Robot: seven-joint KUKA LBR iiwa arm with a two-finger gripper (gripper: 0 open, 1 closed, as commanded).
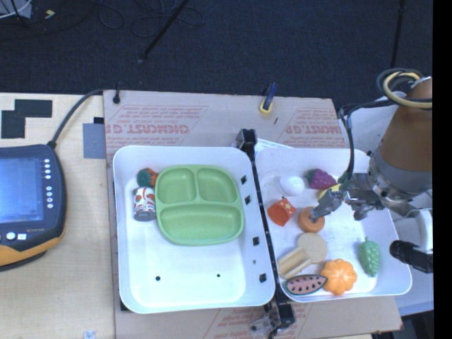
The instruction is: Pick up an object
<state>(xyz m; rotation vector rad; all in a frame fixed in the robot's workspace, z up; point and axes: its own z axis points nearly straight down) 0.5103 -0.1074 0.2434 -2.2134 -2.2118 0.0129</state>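
Looking down on the bench, you see the gripper low over the right bin, reaching in from the right with the orange band of the arm above it. Its fingers are small and dark against the cluttered wrist, so you cannot tell whether they are spread or pressed together. They sit just beside, perhaps touching, the small orange fruit; nothing shows clearly between them.

Around that fruit in the right bin you have a red piece to its left, a white egg-like thing and a purple item farther up, partly blurred. Nearer the lower edge lie a tan bread-like piece, a watermelon slice, an orange pumpkin shape and a green bumpy thing.

The left bin holds a green divided plate. A small can stands at its left edge, and a rounded green and orange item above the can is partly hidden by the plate's rim.

A tablet-like pendant on the left is cut off by the frame. The arm's upper part is cut off at the right.
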